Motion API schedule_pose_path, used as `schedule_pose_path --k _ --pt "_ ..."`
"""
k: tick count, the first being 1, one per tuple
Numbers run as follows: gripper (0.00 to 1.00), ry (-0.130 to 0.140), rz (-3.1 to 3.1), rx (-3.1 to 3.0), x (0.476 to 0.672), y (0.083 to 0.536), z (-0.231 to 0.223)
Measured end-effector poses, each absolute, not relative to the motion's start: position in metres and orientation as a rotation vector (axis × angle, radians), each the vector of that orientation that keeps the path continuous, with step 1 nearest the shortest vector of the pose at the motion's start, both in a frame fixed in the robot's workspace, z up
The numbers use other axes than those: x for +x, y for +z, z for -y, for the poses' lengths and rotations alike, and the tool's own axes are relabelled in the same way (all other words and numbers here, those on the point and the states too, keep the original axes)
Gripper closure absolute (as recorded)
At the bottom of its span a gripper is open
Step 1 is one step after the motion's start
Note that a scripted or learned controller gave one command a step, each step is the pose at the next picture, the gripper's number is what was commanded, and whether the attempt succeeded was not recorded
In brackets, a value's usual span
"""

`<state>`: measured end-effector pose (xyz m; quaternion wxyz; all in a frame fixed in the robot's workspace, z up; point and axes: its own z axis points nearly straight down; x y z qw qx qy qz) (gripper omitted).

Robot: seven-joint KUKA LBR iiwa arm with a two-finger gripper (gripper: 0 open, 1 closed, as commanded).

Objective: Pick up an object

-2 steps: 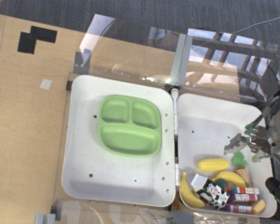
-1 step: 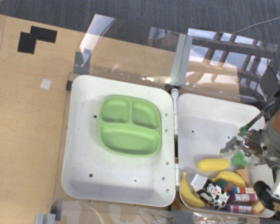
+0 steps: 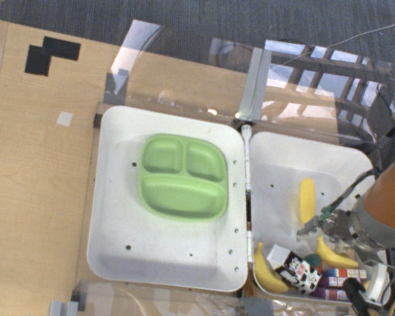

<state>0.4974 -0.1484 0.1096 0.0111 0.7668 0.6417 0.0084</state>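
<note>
The right bin [image 3: 286, 160] holds a yellow banana-like piece [image 3: 307, 199] lying upright near its middle. A second banana [image 3: 267, 270] curves along the bin's front left corner, and a third banana [image 3: 337, 254] lies under the arm's wrist. A black-and-white patterned object [image 3: 301, 272] and a red and purple box [image 3: 342, 278] sit at the front. My gripper [image 3: 326, 226] hangs low over the right bin's right side, just right of the upright yellow piece and above the third banana. The wrist hides the fingertips.
The left bin [image 3: 106, 243] carries a green sectioned tray [image 3: 182, 177] in its middle. A metal divider [image 3: 244, 191] separates the two bins. Clear panels stand behind both bins, and cables run along the front right of the bench.
</note>
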Motion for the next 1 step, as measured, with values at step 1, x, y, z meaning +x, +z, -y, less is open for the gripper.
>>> schedule_pose_path --k 1 --pt "0.0 0.018 -2.08 2.338 0.5617 0.0904 0.1282"
